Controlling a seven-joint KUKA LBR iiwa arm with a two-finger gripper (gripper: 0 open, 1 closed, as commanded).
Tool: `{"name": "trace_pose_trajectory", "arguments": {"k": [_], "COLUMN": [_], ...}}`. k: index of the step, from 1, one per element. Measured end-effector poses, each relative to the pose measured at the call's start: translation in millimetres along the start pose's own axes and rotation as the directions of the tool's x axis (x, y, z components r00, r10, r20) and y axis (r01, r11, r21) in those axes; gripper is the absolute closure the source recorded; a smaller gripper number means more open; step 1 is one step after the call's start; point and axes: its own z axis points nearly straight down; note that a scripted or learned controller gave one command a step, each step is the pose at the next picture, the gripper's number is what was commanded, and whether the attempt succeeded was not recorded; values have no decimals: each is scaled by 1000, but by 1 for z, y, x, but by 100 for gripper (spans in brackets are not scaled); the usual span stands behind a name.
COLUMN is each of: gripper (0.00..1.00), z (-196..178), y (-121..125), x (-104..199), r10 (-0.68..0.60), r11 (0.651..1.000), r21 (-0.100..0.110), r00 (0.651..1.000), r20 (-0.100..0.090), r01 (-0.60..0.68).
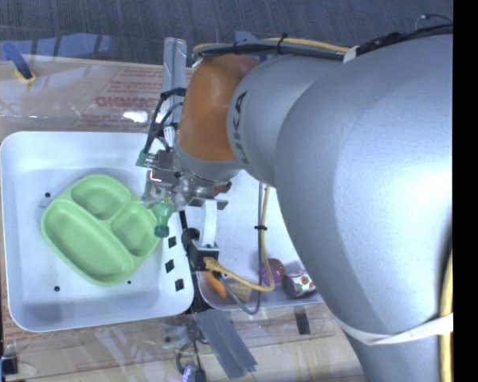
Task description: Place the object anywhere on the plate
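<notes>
So from my remote seat: the two-finger gripper (161, 205) is sitting right at the right-hand rim of the light green, three-compartment plastic plate (99, 228), which lies in the left shallow white bin (16, 213). There's a small green, bottle-ish object (161, 220) hanging just under the fingers, touching or nearly touching the plate's edge. It looks like it's pinched between the fingers, but I honestly can't tell how the claw stands, the wrist hardware covers too much.

If I were driving this step, I'd nudge further left so the object sits well over a compartment, not the rim, then come down low before letting go. Dropped at the edge, I reckon it would roll off into the bin.

Pose-wise, the big grey arm (358, 181) comes in from the right and blocks most of the right white bin (247, 237), where I can make out some small colourful bits near the bottom. The orange band (211, 118) is above the wrist, tool pointing down and leftward.
</notes>
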Motion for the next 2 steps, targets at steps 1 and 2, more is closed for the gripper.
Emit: {"name": "trace_pose_trajectory", "arguments": {"k": [1, 2], "gripper": [0, 100], "z": [0, -9], "y": [0, 0], "x": [-1, 0], "r10": [1, -4], "r11": [1000, 1000], "r21": [-1, 2], "r00": [1000, 1000], "r20": [0, 0], "r01": [-1, 4]}}
